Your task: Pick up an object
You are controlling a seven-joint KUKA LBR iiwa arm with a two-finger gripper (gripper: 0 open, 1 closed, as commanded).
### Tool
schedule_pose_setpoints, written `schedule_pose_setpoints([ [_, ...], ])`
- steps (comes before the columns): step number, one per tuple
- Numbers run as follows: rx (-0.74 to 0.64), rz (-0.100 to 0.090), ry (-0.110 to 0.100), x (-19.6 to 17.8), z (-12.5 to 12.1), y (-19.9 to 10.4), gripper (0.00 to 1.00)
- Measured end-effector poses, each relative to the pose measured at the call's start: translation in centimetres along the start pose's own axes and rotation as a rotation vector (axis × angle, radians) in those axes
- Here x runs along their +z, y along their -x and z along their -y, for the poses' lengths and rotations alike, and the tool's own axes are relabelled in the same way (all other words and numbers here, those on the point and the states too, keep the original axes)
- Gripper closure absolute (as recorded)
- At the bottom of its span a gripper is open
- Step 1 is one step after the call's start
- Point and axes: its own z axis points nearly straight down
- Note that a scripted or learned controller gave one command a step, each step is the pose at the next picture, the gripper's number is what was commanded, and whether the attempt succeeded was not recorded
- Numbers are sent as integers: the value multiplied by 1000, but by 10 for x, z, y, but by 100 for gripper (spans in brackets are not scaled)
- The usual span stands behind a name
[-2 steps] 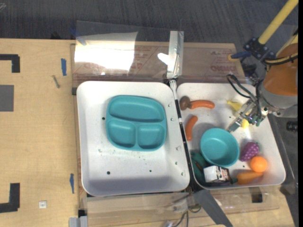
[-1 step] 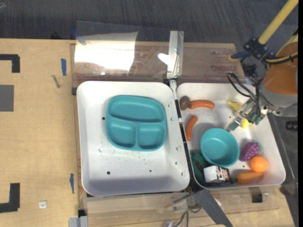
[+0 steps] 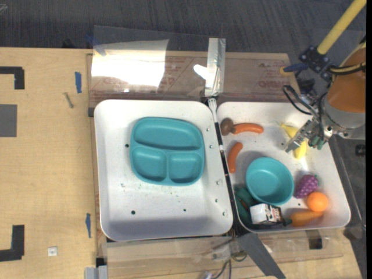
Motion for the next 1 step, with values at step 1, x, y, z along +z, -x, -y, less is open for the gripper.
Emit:
schedule_pose_setpoints([
  [1,-60,3,-3,-116,-67,-24,100],
])
